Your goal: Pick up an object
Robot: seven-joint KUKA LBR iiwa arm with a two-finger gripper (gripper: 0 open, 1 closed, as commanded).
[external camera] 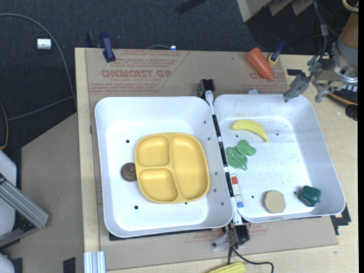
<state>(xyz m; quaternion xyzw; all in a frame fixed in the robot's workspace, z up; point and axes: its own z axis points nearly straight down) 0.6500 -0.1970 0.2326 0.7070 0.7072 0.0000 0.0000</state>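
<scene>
My gripper [305,93] hangs at the far right corner of the right bin [324,147], open, with nothing between its fingers. In that bin lie a yellow banana [250,129], a green leafy piece [240,154], a tan round disc [274,201] and a dark green block [310,195]. The banana is the nearest of these to the gripper, down and to its left. The left bin [108,152] holds a yellow divided plate [170,167], and a small brown disc [129,172] sits by the plate's left edge.
An orange carrot-like piece [260,64] lies on the bench behind the right bin, left of the gripper. A blue clamp [106,46] sits at the bench's far left edge. Black clips [207,87] join the bins along their shared edge.
</scene>
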